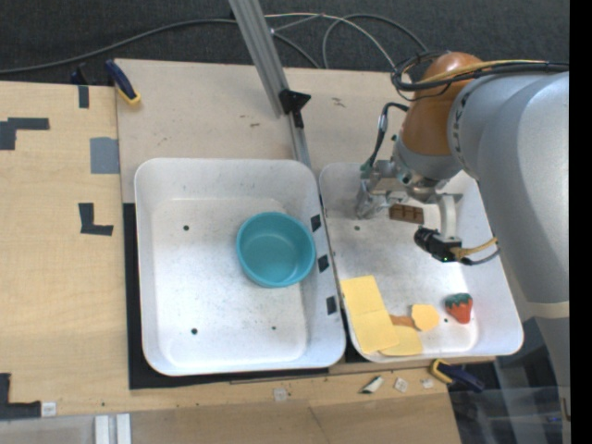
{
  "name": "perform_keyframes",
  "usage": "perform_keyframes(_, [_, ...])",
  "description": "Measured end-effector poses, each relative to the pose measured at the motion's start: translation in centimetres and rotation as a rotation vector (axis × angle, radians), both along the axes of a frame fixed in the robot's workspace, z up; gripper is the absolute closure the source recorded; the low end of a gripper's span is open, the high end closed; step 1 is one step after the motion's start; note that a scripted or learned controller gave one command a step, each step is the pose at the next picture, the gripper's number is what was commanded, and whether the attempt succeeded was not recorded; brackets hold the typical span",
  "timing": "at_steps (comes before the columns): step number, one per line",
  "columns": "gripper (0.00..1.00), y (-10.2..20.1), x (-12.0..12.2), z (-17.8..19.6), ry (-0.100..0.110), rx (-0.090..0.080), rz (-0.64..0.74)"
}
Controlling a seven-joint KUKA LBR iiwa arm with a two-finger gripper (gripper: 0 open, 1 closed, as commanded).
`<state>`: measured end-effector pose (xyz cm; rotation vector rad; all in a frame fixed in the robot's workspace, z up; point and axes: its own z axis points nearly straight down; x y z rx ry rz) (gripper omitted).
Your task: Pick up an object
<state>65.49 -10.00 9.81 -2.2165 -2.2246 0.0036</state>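
My gripper (368,202) hangs low over the far left corner of the right bin (481,345), close to the bin floor, with nothing visibly in it. A small brown block (405,214) lies just to its right, partly under the wrist. Near the front of the same bin lie flat yellow pieces (370,314), a small yellow round piece (425,317), a thin brown scrap (401,321) and a red strawberry toy (459,308). A teal bowl (275,249) stands upright in the middle of the left bin (166,202).
A slanted metal pole (264,54) crosses behind the bins and ends near their shared wall. A black cable plug (437,244) dangles from the wrist over the right bin. Blue and yellow clamps sit at the bench's far left (123,81) and front right (453,375).
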Motion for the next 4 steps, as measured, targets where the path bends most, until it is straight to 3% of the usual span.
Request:
perform_keyframes(2, [1.00,0.3,0.7,11.5,-0.008,0.000,-0.001])
perform_keyframes(3, [1.00,0.3,0.8,13.9,-0.004,0.001,-0.002])
perform_keyframes(4, [1.00,5.9,-0.8,14.7,-0.001,0.003,0.003])
